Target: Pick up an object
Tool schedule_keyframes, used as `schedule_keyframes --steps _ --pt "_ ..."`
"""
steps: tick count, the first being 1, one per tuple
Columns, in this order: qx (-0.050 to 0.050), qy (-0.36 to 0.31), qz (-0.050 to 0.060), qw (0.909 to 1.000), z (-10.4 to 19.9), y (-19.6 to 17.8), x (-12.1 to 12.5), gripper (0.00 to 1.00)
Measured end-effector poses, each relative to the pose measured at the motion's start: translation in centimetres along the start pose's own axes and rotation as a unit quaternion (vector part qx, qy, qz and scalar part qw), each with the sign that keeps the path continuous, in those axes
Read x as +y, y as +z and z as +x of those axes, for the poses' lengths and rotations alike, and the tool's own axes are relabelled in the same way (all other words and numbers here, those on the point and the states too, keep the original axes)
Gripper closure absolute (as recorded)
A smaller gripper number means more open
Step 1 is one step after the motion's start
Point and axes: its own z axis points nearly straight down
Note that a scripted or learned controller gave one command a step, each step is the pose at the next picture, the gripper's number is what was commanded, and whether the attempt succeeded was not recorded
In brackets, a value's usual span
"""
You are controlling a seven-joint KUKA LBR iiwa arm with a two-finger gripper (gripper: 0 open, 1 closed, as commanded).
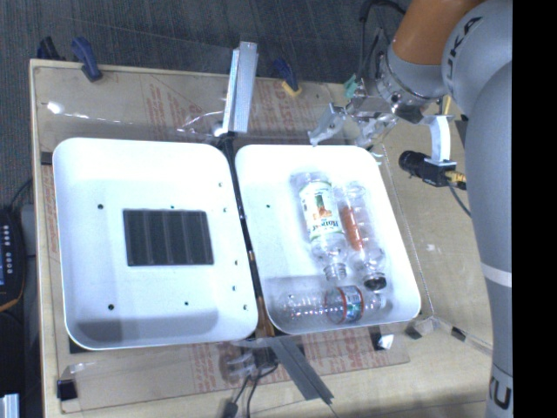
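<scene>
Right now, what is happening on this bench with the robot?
The grey arm reaches in from the right, and its gripper is above the far edge of the right bin, holding nothing. Three clear plastic bottles lie in that bin, untouched. The left bin has a dark ribbed panel.

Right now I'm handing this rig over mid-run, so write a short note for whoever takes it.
Gripper: above the right bin's far rim, nothing visibly held; finger state unclear.
Objects: three clear plastic bottles in the right bin: white-labelled bottle, orange-labelled bottle, third bottle lying along the near wall.
Left bin: dark ribbed panel.
Done: nothing picked.
Left: grasp and lift one bottle.
</scene>
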Motion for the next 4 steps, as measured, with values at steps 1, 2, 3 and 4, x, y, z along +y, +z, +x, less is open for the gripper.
schedule_keyframes --steps 1,2,3,4 --pt "0.0 -0.091 0.0 0.9958 -0.1 9.5 -4.0 0.0" --pt "0.001 -0.107 0.0 0.9943 -3.5 18.6 -4.7 0.0" --pt "0.0 -0.108 -0.002 0.9941 -3.5 17.3 -4.6 1.0" --pt "-0.001 -0.124 -0.003 0.9923 -2.8 7.8 -1.5 1.0"
